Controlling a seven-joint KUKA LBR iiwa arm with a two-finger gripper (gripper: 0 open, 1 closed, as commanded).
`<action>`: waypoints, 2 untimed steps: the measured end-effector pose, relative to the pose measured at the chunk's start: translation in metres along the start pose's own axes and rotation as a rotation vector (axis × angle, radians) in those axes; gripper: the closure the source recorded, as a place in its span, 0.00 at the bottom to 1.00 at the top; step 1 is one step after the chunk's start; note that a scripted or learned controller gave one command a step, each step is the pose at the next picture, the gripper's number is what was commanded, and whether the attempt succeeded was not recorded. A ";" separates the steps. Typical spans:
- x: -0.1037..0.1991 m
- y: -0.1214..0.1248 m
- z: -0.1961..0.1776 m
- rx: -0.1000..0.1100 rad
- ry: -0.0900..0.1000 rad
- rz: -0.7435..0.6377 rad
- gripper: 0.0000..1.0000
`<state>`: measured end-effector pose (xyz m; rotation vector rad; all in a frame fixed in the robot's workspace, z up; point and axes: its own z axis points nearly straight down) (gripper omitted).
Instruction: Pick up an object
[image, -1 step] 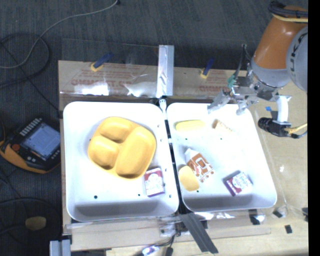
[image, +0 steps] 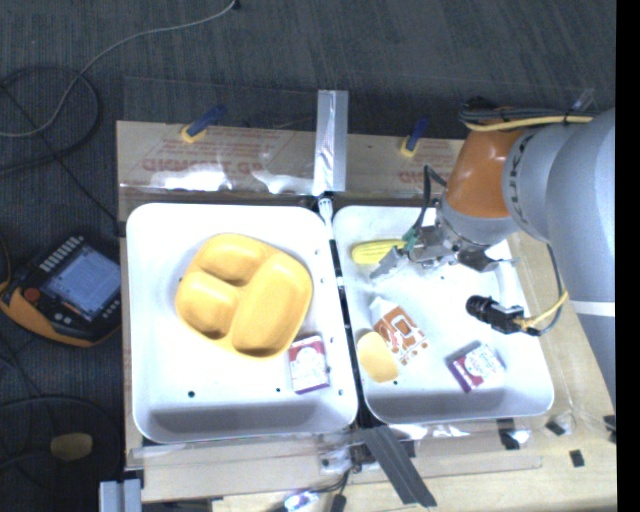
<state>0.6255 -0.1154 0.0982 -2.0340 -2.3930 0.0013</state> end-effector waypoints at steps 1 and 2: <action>0.021 -0.108 0.007 -0.012 -0.003 0.006 0.00; 0.036 -0.131 0.007 -0.023 -0.010 0.020 0.00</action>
